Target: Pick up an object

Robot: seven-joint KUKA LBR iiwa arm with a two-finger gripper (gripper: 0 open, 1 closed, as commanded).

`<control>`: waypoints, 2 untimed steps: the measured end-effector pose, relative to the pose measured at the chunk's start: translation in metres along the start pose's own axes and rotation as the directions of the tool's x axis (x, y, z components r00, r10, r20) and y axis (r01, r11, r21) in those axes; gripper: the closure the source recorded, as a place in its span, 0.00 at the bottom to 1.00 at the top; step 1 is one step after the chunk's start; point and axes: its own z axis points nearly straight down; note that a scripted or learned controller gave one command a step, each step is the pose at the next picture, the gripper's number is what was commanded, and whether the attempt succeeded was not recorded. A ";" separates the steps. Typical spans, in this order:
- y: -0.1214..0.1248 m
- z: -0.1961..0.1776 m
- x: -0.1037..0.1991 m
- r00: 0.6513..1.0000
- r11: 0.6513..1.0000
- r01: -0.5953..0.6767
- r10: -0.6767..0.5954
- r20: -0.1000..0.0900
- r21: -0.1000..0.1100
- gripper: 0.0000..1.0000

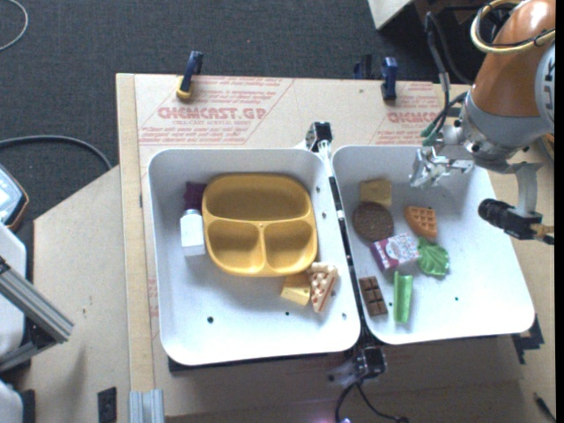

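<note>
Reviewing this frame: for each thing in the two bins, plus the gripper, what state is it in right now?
gripper: over the right bin's far edge, holding nothing visible
yellow divided plate: upright in the left bin
white bottle: lying beside the plate's left edge
pizza slice: flat, at the plate's near right corner
brown patty: flat in the right bin
waffle: flat, right of the patty
green stick: lying flat near the front

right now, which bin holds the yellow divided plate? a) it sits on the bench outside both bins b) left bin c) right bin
b: the yellow divided plate lies inside the left bin, with a pizza slice by its lower right corner.
</note>
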 end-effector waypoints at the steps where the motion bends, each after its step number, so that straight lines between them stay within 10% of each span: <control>1: 0.057 -0.012 0.021 1.000 1.000 -0.001 0.001 0.000 -0.002 1.00; 2: 0.065 0.003 0.019 1.000 1.000 -0.003 0.003 0.001 0.003 1.00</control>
